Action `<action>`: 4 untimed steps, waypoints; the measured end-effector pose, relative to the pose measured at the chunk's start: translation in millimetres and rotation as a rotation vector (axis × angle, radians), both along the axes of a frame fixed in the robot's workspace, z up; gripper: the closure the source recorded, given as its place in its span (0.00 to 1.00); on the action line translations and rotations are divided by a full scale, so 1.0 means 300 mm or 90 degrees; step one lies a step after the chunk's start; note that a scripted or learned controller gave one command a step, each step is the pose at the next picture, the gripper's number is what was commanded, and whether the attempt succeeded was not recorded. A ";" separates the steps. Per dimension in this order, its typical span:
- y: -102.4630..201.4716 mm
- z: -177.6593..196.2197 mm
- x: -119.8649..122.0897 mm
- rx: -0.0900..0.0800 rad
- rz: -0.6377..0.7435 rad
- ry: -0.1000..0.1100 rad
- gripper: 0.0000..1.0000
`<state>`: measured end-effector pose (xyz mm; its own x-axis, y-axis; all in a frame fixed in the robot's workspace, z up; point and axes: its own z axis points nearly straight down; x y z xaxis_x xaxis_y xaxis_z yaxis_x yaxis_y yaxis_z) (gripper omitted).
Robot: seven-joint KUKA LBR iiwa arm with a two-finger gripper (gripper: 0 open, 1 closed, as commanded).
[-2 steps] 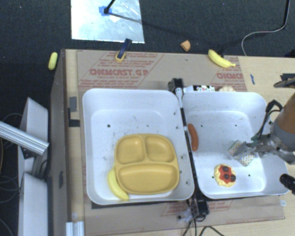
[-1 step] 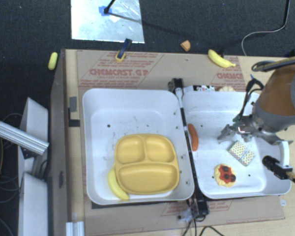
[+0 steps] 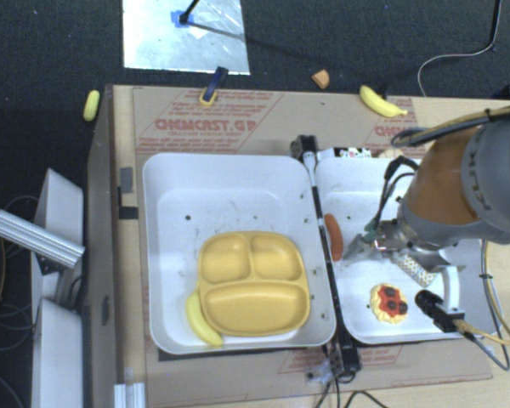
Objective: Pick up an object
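Arm [image 3: 459, 185] bent low, jaws perhaps hidden

Red print "CHEMCAST GP" on the brown paper sheet [image 3: 217, 119] covering the worktop, upper centre of frame. Same red print repeats at upper right, partly cut off. Other marks illegible.

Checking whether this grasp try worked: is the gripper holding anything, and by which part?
Nothing shows between the fingers of the gripper; the hot dog lies beside it.
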<state>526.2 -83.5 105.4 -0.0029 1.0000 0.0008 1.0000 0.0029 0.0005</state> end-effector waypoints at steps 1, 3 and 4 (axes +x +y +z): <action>-0.184 -0.071 -0.132 -0.001 -0.001 0.000 0.00; -0.292 -0.030 0.070 -0.003 -0.001 -0.003 0.00; -0.018 0.169 0.044 0.000 0.001 -0.002 0.00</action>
